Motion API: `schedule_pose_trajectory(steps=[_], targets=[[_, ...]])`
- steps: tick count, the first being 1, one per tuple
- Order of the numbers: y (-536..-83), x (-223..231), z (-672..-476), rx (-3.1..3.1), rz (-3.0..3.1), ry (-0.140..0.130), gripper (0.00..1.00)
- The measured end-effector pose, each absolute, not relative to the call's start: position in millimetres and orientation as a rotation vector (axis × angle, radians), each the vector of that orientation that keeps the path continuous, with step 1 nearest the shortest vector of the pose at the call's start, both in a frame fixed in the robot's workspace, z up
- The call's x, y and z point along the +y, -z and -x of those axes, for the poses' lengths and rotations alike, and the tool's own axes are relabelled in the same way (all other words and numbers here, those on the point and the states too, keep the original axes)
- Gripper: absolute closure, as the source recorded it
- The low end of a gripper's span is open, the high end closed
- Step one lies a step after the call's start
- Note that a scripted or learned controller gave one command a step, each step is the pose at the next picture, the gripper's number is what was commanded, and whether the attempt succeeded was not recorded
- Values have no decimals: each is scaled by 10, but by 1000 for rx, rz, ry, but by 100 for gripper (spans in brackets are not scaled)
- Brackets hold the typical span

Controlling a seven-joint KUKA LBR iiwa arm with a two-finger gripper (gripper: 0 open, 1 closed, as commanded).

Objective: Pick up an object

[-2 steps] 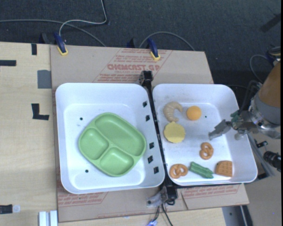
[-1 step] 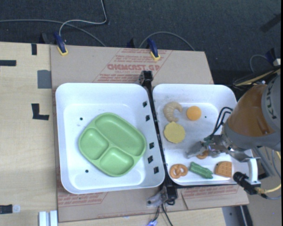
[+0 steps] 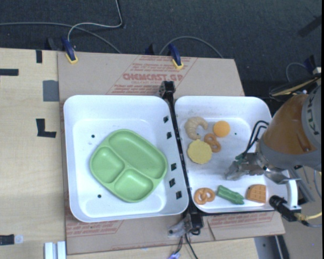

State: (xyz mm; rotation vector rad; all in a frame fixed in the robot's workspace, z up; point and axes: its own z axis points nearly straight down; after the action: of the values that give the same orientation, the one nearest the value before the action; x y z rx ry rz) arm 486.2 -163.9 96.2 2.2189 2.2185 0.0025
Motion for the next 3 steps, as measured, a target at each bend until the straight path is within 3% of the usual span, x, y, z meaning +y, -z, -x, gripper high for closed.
schedule_pose_trajectory(steps=[1, 2, 3], targets=[[-961, -1639, -4861, 2219, -2219, -2, 0], [-866, -1213, -5536, 2221, -2215, -5, 0], [-859, -1054, -6373, 2222, -2216, -3, 0]])
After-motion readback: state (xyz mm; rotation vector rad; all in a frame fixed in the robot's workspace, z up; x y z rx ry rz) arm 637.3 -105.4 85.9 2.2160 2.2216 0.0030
